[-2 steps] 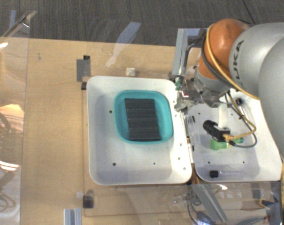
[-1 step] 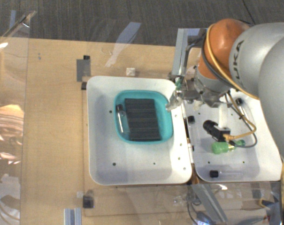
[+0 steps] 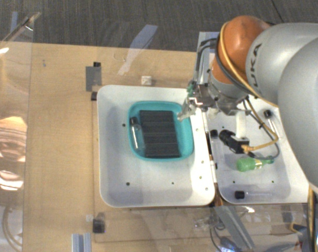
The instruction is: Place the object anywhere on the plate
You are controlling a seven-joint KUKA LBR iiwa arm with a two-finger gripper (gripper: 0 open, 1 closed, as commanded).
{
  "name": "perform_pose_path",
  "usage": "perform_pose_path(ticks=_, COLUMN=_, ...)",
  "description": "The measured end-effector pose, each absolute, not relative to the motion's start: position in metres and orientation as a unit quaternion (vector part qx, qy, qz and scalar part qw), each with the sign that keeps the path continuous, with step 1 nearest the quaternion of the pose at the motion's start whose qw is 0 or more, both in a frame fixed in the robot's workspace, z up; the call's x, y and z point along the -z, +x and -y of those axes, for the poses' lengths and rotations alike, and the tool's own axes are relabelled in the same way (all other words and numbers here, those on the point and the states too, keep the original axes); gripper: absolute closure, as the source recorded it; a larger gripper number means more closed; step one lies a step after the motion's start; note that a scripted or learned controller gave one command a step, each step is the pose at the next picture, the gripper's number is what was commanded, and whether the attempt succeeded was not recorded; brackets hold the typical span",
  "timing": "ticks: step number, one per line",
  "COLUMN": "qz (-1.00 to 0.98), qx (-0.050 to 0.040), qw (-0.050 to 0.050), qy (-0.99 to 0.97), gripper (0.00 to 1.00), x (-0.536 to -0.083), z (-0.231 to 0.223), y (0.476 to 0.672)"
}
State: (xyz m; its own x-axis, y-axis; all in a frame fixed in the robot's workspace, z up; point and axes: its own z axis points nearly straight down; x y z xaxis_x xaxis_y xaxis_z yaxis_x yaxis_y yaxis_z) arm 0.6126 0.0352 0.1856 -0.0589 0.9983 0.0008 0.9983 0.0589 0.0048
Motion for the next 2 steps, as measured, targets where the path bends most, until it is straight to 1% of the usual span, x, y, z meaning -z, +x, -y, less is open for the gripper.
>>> perform_pose_path(ticks=1, qz=-0.697, qx=-0.0013, qw=0.002, qy=0.717, gripper=0.00, x=-0.185, z=0.060, y=0.597)
perform_pose_path(ticks=2, qz=-0.709, qx=-0.0026, qw=0.003, qy=0.705, gripper=0.00, x=-0.238, z=0.048, y=0.580)
